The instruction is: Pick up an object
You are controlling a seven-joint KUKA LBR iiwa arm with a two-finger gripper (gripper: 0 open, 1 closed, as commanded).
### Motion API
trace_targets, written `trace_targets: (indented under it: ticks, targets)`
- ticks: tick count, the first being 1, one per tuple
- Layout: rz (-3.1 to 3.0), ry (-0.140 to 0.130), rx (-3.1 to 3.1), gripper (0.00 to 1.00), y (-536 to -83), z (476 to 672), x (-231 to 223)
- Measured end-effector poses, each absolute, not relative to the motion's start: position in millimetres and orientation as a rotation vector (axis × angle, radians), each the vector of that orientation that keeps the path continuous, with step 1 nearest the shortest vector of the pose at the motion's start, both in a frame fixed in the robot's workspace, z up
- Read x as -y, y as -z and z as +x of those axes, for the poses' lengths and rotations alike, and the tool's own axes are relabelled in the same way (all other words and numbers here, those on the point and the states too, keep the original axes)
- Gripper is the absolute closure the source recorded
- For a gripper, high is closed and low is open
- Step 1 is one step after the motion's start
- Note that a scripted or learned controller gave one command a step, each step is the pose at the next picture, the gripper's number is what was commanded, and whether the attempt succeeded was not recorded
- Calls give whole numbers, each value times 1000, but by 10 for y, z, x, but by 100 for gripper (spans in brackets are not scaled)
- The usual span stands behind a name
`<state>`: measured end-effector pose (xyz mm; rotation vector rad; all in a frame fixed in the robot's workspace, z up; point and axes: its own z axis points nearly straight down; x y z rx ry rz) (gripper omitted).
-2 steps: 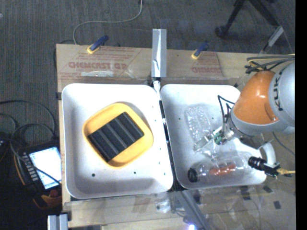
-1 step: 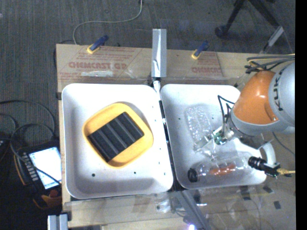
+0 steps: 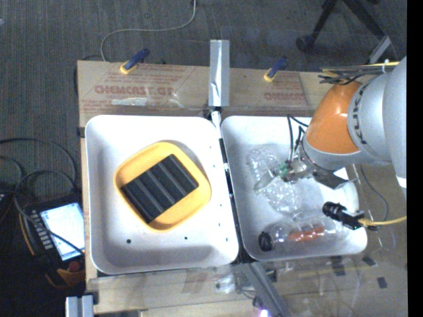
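The grey arm point(image 3: 386, 104) comes in from the right and is cut off by the edge, so just its last section and the orange band point(image 3: 334, 127) can be seen. Black lettering on the grey casing starts "KU" and is hard to follow after that.

The worktop point(image 3: 158, 91) is a brown board. It carries red print that reads "CHEMCAST G" at the back left, where the last letters are unclear. A second red print at the back right is too faint to read.

The left bin point(image 3: 99, 243) holds a yellow block with a black ribbed top point(image 3: 163, 185), lying well apart from the hand.

In the right bin point(image 3: 241, 134), a clear bottle point(image 3: 297, 235) lies on its side along the near wall, black cap to the left. Something reddish shows inside it, but it is blurred. A crumpled sheet of clear plastic point(image 3: 274, 180) sits mid-bin, and its outline is hard to separate from the white floor.

The hand point(image 3: 291, 169) is low over that plastic's right side, mostly hidden under the orange band. I cannot tell whether it is spread or pressed together, or whether it touches the plastic.
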<state>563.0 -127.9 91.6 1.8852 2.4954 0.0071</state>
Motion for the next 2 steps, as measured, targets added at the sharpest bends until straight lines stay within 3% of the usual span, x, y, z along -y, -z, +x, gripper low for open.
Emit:
trace_targets:
  ticks: [1,2]
  targets:
    - [1886,-13,-2498,100,-1004,5635,1257]
    - [1816,3,-2562,100,-1841,6337,532]
